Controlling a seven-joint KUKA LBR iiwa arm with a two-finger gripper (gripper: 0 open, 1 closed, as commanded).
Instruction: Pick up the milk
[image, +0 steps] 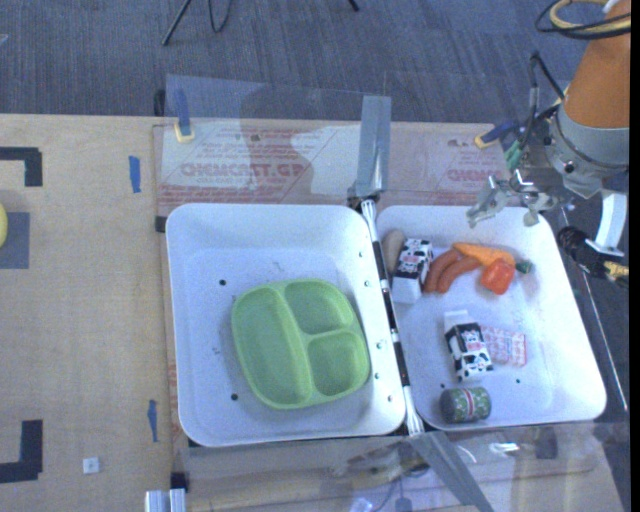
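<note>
The arm (600, 90) is cut off at the top right corner, and its gripper (510, 200) hangs over the back edge of the right bin (575, 330) with its fingers spread apart and nothing between them. One milk carton (467, 350) lies in the middle of that bin, well apart from the gripper. Another milk carton (411, 266) leans by the bin's left wall, beside a small orange carrot (484, 254).

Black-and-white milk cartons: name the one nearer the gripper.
The black-and-white milk carton against the right bin's left wall, beside the orange carrot. The other carton lies lower, mid-bin.
</note>
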